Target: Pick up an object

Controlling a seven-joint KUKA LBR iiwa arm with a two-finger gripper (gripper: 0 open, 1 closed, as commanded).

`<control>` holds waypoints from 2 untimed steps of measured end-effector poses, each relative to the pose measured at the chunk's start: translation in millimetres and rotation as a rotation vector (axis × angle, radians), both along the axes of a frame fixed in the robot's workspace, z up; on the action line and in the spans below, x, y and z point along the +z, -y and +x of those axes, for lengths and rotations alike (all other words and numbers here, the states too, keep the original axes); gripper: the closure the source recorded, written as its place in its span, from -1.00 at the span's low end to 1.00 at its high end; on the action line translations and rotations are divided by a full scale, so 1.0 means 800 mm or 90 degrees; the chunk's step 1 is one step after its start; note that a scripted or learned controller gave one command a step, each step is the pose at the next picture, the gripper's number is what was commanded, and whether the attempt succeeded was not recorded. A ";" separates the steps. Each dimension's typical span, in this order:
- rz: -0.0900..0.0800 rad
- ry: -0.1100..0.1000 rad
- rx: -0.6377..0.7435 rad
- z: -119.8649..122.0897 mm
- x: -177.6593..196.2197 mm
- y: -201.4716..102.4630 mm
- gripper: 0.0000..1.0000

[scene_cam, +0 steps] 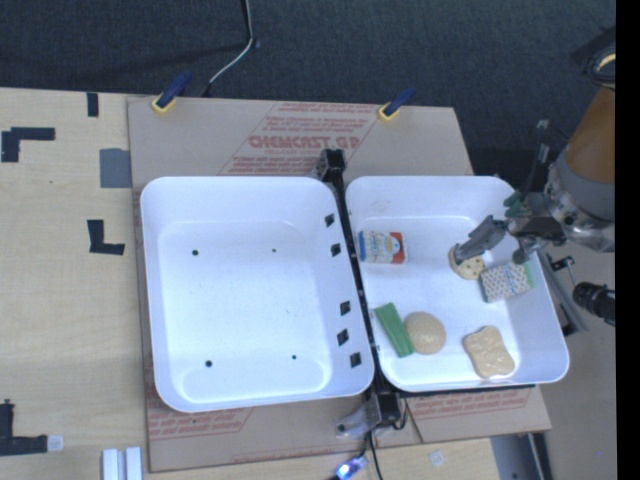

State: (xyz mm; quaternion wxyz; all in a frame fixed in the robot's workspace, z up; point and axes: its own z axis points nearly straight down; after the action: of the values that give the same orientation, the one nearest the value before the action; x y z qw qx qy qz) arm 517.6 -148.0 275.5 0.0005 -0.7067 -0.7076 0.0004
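Two shallow white plastic bins are set side by side on a brown cardboard sheet (300,143) printed with red lettering. The left bin (160,268) shows a smooth floor with small dark dots.

In the right bin (555,353) six things are seen: a small carton (383,247), white with orange and blue print, near the divider; a flat green bar (393,329) lying aslant; a round beige ball (424,332) touching the bar; a lumpy tan biscuit shape (489,352) near the front corner; a square checked sponge (504,282); and a small yellowish disc (467,265).

The gripper (495,246) is seen over the right bin's right side with fingers spread apart, one dark finger (478,239) lying just above the disc and the other beside the sponge. Nothing is seen held between them.
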 end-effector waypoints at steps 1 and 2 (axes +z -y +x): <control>0.002 -0.005 0.003 0.037 -0.180 -0.064 -1.00; 0.001 -0.002 0.000 0.037 -0.158 -0.060 1.00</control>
State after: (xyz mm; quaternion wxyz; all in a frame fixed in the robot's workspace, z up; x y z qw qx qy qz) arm 547.5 -99.7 148.9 0.0016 -0.7066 -0.7076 0.0010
